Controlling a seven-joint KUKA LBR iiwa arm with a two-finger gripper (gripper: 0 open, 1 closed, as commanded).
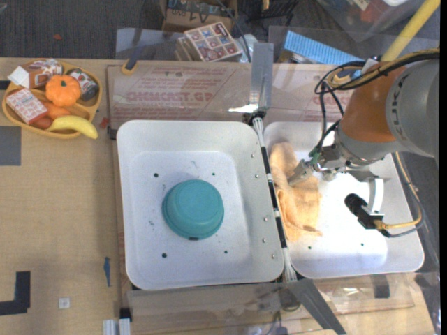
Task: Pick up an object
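Observation:
A teal bowl [193, 209] lies upside down in the middle of the left bin [140, 152]. A pale orange cloth [297, 194] lies crumpled along the left side of the right bin [398, 257]. My gripper [305, 172] hangs low over the upper part of that cloth, reaching in from the right under the grey arm with its orange band [370, 121]. Its tip is at or just above the cloth; I cannot tell whether it touches.
A black cable piece with a yellow lead [363, 211] hangs over the right bin's middle. An orange dish of toy fruit [52, 100] sits on the bench at far left. Boxes and clutter stand behind the bins.

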